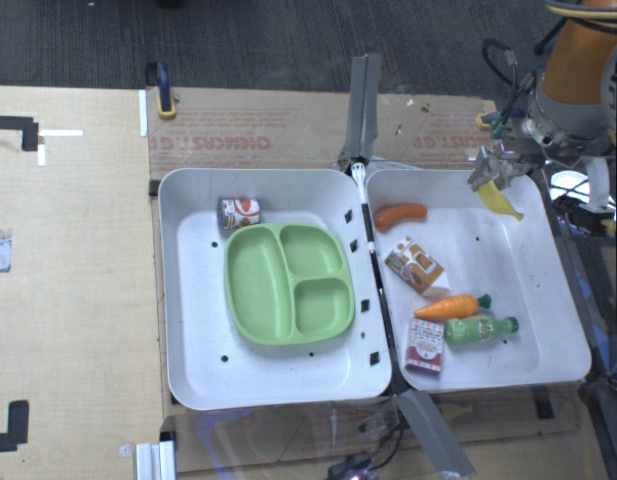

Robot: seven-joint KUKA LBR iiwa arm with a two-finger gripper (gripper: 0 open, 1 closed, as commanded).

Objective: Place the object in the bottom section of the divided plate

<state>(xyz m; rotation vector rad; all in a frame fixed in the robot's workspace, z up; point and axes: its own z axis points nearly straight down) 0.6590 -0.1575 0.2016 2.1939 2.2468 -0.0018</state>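
Object: a yellow banana hangs from the gripper, pinched between its fingers, above the right bin's upper right corner.
Gripper: closed on the banana, raised off the bin floor.
Divided plate: green, in the left bin, all sections bare.
Done: the pick, apparently.
Left: carry across the bins, lower, release into the bottom section.
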